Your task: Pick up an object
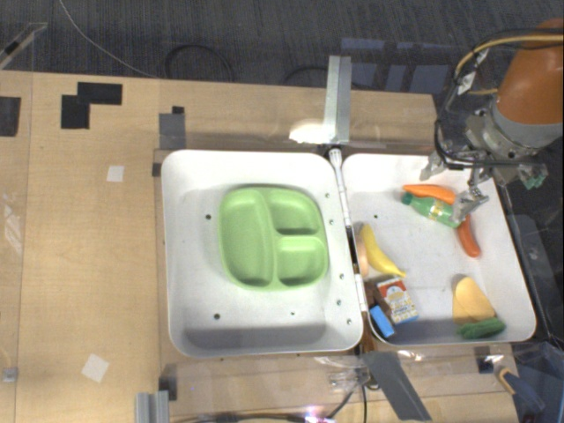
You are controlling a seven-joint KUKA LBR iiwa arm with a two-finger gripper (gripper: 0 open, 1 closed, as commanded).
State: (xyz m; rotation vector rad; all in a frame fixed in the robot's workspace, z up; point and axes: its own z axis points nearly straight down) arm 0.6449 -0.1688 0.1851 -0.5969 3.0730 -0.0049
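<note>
My gripper [456,183] hangs over the back of the right bin [520,263], below the orange band of the arm. Its two fingers stand apart, open, with nothing between them. Just left of and below the fingertips lie an orange carrot [429,192] and a green bottle [434,209]. A red sausage-shaped piece [470,236] lies right under the nearer finger [476,196]. Further forward are a banana [379,252], a small printed box [398,300], a blue piece [381,322], a yellow wedge [471,300] and a green pod [481,329].
The left bin [189,263] holds a green divided plate [271,236]. A metal divider post [337,104] stands at the back between the bins. The wooden bench stretches to the left.
</note>
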